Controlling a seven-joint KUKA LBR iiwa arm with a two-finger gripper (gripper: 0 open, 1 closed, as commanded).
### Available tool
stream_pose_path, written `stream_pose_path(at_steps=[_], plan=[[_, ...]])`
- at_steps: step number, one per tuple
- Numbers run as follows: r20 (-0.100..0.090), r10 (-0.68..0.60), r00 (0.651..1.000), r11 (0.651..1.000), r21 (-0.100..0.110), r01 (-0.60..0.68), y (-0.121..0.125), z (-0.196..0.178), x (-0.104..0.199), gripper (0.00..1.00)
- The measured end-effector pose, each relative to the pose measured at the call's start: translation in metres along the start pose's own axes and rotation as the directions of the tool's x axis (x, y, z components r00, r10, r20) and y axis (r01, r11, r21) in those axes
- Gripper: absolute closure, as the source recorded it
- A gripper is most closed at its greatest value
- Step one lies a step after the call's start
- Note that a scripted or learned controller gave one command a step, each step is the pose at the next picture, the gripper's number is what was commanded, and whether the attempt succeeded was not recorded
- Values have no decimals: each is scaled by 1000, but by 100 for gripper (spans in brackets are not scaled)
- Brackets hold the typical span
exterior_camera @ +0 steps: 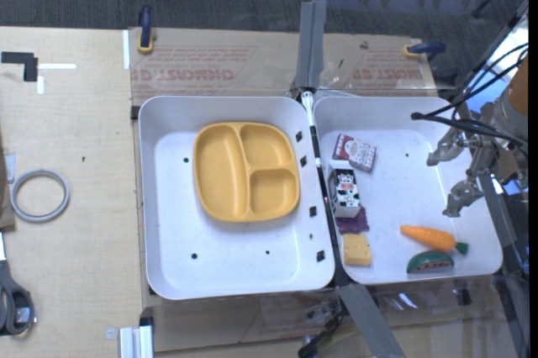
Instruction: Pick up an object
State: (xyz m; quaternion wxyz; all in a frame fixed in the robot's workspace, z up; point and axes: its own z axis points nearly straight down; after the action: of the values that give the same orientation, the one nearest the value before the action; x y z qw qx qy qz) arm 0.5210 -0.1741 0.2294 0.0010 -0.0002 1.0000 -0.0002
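My gripper point(450, 177) hangs over the right side of the right bin point(395, 138), its two fingers spread open with nothing between them. Just below it and slightly left lie an orange carrot point(429, 238) and a watermelon slice point(429, 262). Along the bin's left side sit a red-and-white box point(354, 151), a black-and-white carton point(345, 191), a purple piece point(355, 221) and a yellow block point(356, 250). A yellow divided plate point(246, 171) rests in the left bin point(168, 247).
A roll of grey tape point(38, 195) and scissors point(13, 307) lie on the wooden bench at far left. Clamps point(145, 30) hold cardboard behind the bins. Cables trail from the arm at the right edge.
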Motion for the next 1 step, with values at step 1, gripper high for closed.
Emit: stream_pose_path(at_steps=[1], plan=[[-2,297,955,955,1,-297,30,94,-25,0]])
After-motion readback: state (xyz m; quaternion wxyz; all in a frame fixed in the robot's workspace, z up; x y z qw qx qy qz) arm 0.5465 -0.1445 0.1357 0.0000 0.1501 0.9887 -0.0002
